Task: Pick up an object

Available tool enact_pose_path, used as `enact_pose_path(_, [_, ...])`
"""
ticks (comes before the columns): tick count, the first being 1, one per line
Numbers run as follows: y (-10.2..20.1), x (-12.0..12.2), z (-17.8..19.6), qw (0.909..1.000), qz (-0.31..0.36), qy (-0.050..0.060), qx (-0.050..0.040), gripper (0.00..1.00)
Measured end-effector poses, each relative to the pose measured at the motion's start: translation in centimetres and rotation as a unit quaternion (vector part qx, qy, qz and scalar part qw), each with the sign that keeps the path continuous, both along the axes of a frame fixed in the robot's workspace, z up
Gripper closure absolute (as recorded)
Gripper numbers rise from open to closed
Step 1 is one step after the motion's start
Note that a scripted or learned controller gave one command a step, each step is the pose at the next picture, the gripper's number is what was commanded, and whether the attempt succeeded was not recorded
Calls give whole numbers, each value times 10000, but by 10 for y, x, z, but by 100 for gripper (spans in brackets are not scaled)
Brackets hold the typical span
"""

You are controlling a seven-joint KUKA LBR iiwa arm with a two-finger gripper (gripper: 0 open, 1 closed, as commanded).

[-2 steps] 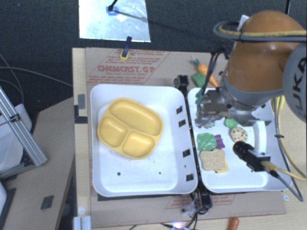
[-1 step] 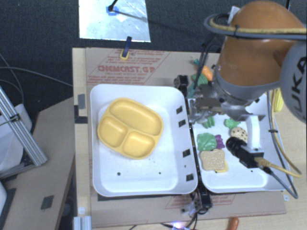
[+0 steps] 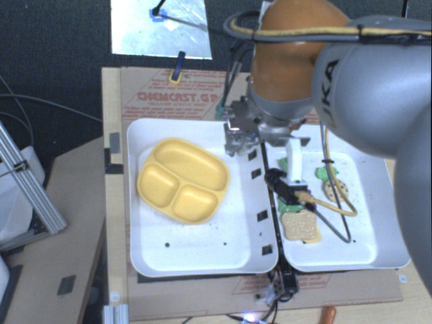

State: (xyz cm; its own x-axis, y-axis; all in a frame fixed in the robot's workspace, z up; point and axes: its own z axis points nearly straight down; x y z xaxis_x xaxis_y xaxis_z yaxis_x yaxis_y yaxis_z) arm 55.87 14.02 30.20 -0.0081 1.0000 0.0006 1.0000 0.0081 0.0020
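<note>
1. In the camera view we take the yellow divided plate (image 3: 182, 179) as our landmark. It lies flat in the left bin (image 3: 196, 252), in that bin's far half, and we judge it the likeliest thing to pick.
2. The gripper (image 3: 237, 140) hangs just beside the plate's far right corner, over the rim shared with the right bin (image 3: 361, 248). We see nothing held in it, and we cannot tell whether it stands wide or narrow.
3. To the right of the plate, across that rim, lie a toast-like slice (image 3: 302, 227) and some small green pieces (image 3: 327, 175), all well apart from the plate.
4. We judge the plate to be light, stiff plastic with a smooth, somewhat slippery surface, and not fragile.
5. Lying flat on the bin floor, the plate offers little to grasp from above. We think the raised outer rim or a divider ridge between compartments is the place to pinch, near the middle so the plate does not tip.
</note>
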Motion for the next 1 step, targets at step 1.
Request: enact_pose_path(1, [-5, -8, 133, 10000, -14, -74, 21, 100])
